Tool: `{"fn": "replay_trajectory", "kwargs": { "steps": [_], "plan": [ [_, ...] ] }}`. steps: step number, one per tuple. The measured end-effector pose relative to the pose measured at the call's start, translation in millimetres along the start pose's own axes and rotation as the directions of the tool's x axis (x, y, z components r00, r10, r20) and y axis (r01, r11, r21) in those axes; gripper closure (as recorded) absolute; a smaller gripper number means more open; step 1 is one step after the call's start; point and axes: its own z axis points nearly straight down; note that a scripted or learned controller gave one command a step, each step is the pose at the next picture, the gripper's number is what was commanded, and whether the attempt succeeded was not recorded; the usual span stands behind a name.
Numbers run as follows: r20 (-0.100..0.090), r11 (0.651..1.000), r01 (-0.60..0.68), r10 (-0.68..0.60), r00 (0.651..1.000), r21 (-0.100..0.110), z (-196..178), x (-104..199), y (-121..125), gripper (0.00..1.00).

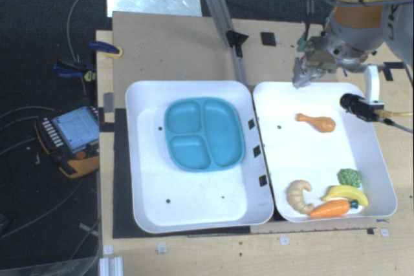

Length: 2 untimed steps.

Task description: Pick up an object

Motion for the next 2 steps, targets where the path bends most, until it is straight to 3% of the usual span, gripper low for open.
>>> {"fn": "replay_trajectory", "kwargs": {
  "steps": [1,2],
  "plan": [
    [0.0,1.0,0.0,0.0,1.0,-0.002,3,50,11,1.0],
    [-0.001,1.0,0.001,-0.001,1.0,0.0,7,105,5,1.0]
  ]
}}
